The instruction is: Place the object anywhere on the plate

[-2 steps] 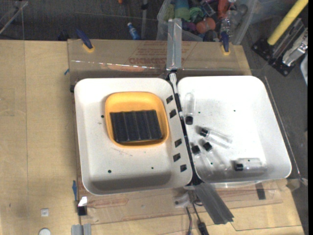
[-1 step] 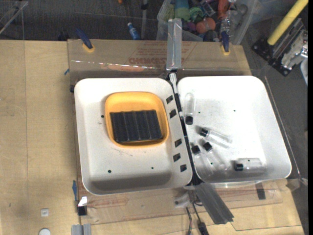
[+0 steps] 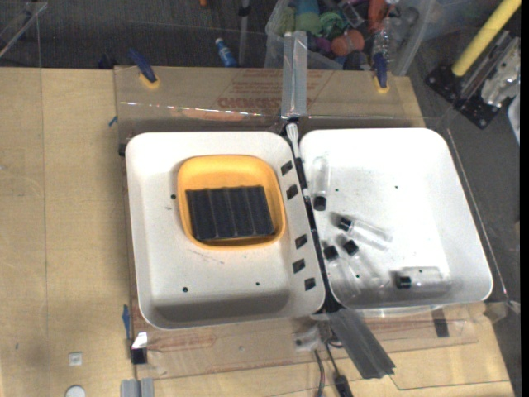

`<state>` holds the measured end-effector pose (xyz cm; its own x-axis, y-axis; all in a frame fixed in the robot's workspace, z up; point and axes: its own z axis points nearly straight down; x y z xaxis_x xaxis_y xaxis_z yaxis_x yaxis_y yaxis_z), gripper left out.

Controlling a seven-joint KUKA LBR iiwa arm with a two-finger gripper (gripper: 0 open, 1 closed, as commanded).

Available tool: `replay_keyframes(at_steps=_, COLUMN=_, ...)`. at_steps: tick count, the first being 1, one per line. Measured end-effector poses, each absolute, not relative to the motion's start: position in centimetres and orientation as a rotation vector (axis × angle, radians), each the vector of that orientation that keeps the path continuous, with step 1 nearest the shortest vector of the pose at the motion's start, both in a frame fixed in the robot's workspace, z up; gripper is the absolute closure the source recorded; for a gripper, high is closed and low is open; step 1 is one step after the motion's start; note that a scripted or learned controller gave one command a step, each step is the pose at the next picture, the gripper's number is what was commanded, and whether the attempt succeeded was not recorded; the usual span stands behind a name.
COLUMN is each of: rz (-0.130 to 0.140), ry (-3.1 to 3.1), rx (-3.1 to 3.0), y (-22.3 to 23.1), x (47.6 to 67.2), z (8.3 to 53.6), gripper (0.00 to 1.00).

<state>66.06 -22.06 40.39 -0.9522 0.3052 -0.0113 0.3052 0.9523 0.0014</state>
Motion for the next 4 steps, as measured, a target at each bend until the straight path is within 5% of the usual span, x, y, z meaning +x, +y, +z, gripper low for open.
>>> replay_keyframes(at_steps=4, rz=-0.003, ry=3.103, rx=-0.412, y=-22.13, x=66.43, z=40.08, gripper=1.0)
